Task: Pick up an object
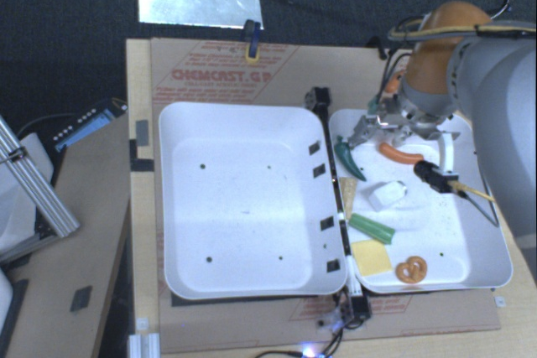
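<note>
Nearest you, the pretzel [411,269] and the yellow block [370,256] lie at the front of the right bin [495,264]; both look light and rigid, so you can pinch them across their narrow sides. Behind them the green stick [371,227] looks stiff and perhaps slick: grip it mid-length. Farther back, the white lump [387,194] looks soft. Farthest, the orange sausage-shaped piece [401,153] lies just beside the gripper [379,127], whose grasp you cannot tell.
</note>
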Controlling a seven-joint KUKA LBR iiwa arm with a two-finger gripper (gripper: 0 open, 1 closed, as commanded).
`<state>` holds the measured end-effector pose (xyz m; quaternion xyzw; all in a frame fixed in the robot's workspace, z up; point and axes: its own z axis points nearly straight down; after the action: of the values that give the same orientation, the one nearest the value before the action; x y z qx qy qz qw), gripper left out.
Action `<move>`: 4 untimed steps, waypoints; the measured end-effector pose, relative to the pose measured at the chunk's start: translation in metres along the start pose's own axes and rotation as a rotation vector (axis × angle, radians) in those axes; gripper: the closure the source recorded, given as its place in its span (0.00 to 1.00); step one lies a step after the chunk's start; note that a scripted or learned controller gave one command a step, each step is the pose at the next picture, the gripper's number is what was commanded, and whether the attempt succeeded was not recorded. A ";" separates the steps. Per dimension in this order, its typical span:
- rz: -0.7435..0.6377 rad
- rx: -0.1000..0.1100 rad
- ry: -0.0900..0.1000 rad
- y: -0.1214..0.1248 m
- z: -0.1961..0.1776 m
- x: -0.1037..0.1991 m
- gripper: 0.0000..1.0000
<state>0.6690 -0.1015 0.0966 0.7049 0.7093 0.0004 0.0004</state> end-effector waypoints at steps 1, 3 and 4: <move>0.000 -0.004 0.000 0.001 -0.012 -0.001 1.00; -0.002 -0.013 0.000 0.002 -0.255 0.047 1.00; -0.002 -0.018 -0.001 0.000 -0.449 0.072 1.00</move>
<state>0.6683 -0.0299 0.5456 0.7043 0.7098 0.0066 0.0072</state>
